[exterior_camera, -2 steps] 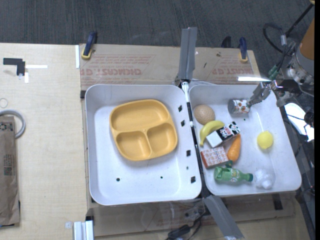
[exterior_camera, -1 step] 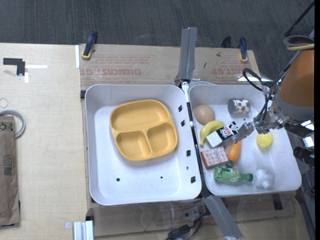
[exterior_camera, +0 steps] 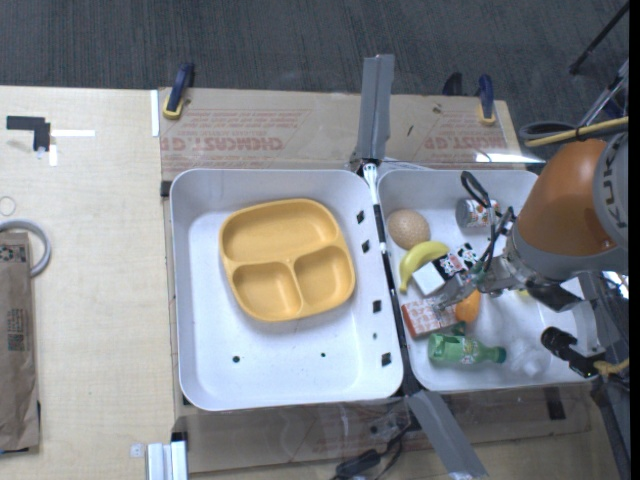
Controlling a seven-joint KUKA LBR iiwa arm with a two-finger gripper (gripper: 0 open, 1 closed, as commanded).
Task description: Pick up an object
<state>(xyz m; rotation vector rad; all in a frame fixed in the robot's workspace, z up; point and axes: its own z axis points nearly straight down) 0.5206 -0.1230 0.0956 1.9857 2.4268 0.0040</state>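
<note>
Claw [exterior_camera: 470,286] low in right bin [exterior_camera: 520,373], partly hidden by arm; open/closed state: cannot tell. Orange obj. [exterior_camera: 467,307] just below, banana [exterior_camera: 420,261] left.

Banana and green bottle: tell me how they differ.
The banana is yellow and curved; the green bottle is green, straight and see-through. The banana sits mid-bin beside the egg-shaped brown thing; the bottle lies nearer the bin's front edge. The banana runs roughly front to back; the bottle lies crosswise on its side. Both lie in the right bin, left of the gripper.
</note>
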